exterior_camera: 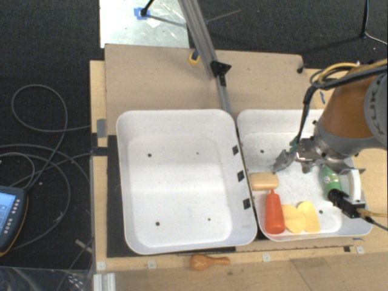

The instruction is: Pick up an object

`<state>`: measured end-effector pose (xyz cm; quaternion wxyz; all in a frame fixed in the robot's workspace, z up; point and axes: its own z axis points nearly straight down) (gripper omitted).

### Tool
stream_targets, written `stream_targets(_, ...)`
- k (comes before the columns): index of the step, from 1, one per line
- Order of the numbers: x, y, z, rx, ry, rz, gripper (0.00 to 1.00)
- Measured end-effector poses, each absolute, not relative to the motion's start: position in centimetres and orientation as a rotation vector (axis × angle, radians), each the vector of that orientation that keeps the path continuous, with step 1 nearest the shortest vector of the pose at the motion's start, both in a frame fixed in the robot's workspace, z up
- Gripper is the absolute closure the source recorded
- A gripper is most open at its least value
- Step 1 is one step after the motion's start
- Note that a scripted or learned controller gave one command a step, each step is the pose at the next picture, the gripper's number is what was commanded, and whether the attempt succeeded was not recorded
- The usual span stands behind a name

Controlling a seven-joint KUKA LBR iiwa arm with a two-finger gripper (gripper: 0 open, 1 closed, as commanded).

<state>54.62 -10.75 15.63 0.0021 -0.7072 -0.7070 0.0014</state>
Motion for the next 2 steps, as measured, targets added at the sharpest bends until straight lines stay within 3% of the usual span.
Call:
stream_targets(1,54.4,-10.7,9.9,-2.222,-2.221,-0.011,0.0)
stream_targets(2,54.6,-10.8,11.3,-2.225,-2.226,-0.014,1.0)
